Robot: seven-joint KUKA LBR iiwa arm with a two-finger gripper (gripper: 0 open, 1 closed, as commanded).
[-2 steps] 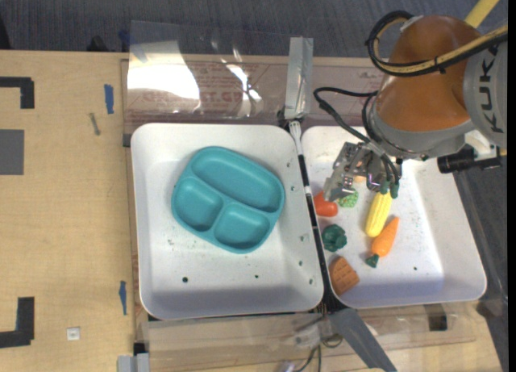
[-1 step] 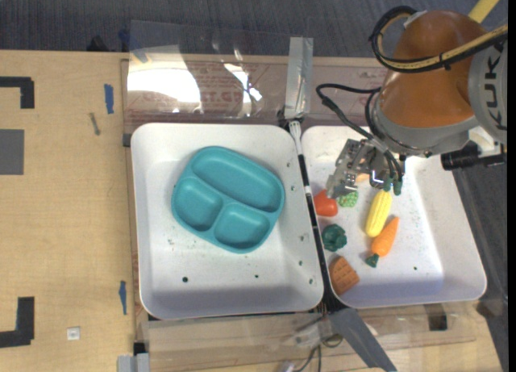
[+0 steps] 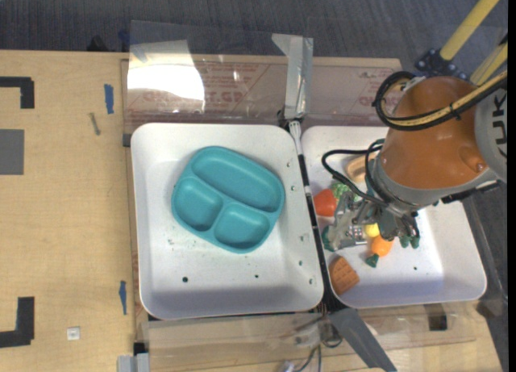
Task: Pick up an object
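Tool [image 3: 372,229] hanging over small toys [image 3: 355,237] in right bin [image 3: 459,269], at three o'clock from teal plate [image 3: 229,198]; grip state impossible to tell. Best lowering squarely onto one piece, such as orange toy [image 3: 325,203], avoiding bin wall.

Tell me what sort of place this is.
Likely a robotics lab's grasping test bench: two white bins side by side, an industrial arm reaching over small toy objects, and black tape markers on the wooden bench.

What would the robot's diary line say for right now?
gripper: low in right bin, among small toys | grasp: cannot tell | teal tray: left bin
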